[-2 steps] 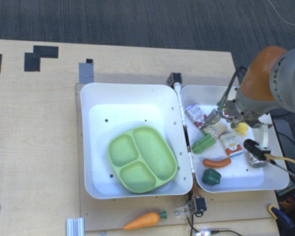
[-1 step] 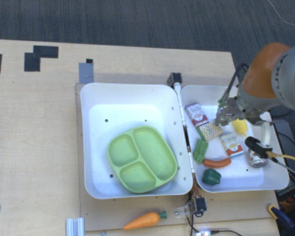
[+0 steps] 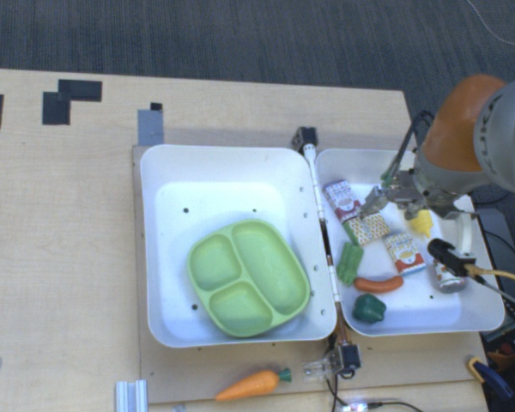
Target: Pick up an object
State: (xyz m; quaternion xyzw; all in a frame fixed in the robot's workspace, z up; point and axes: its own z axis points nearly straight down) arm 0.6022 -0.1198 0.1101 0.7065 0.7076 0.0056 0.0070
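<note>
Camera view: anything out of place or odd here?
Yes. A carrot lies on the bench in front of the bins, outside both, while the other small items sit in the right bin. The green plate sits askew in the left bin.

The grey arm (image 3: 498, 136) is cut off by the right edge of the picture, and its wrist covers the upper right part of the right bin (image 3: 412, 320), so the gripper's fingers are too hidden to judge. The small printed packets (image 3: 367, 227) in that bin are too small to read, and a yellow object (image 3: 422, 223) beside the wrist is partly covered. A blue object (image 3: 489, 376) at the lower right corner is cut off.
</note>
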